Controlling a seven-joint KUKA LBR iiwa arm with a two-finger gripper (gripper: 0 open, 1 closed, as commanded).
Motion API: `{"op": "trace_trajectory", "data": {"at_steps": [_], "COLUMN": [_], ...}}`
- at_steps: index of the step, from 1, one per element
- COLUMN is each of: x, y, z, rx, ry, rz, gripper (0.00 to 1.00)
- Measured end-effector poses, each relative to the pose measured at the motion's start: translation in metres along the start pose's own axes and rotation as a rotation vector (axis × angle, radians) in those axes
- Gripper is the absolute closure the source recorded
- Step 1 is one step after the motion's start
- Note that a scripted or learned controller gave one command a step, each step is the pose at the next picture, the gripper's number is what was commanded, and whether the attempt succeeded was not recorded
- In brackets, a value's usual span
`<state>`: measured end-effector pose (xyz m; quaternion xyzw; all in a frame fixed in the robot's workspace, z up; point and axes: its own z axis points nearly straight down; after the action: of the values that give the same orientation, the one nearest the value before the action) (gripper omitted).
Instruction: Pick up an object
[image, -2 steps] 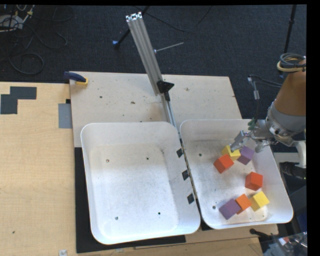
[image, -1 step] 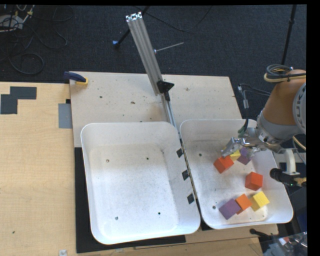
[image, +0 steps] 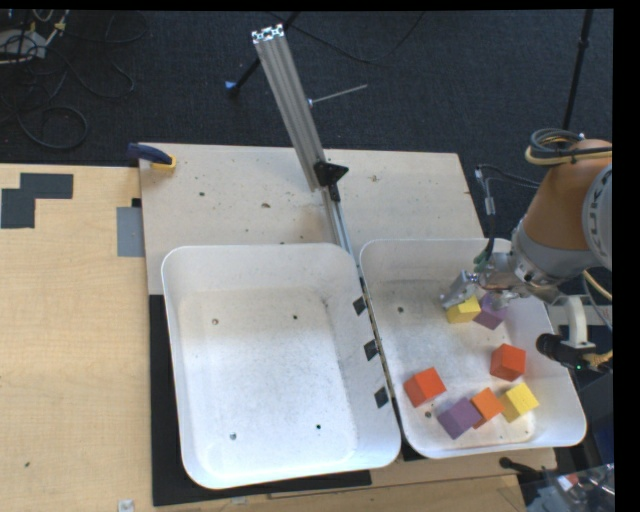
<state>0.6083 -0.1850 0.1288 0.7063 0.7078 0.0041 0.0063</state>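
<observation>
Fixed overhead camera, slanted down, both bins (image: 200, 270)

Robotics lab: floor cables (image: 40, 115), aluminium camera mast (image: 292, 100), test bins (image: 200, 270).

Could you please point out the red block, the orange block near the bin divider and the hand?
red block (image: 508, 361), camera view, top face.
orange block (image: 425, 385), camera view, top face.
hand (image: 468, 293), camera view, between its fingertips.

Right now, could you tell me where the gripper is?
The gripper is over the right bin, in its upper part, right by a yellow block and a purple block.
</observation>
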Motion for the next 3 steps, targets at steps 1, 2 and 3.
{"op": "trace_trajectory", "data": {"at_steps": [1,2,3], "x": [-0.001,-0.009,-0.003], "y": [0.000,0.010,0.010], "z": [-0.009,-0.064,-0.125], "rx": [-0.001,0.011,0.010], "ry": [-0.001,0.001,0.002], "rz": [0.002,0.001,0.000], "gripper": [1.00,1.00,1.00]}}
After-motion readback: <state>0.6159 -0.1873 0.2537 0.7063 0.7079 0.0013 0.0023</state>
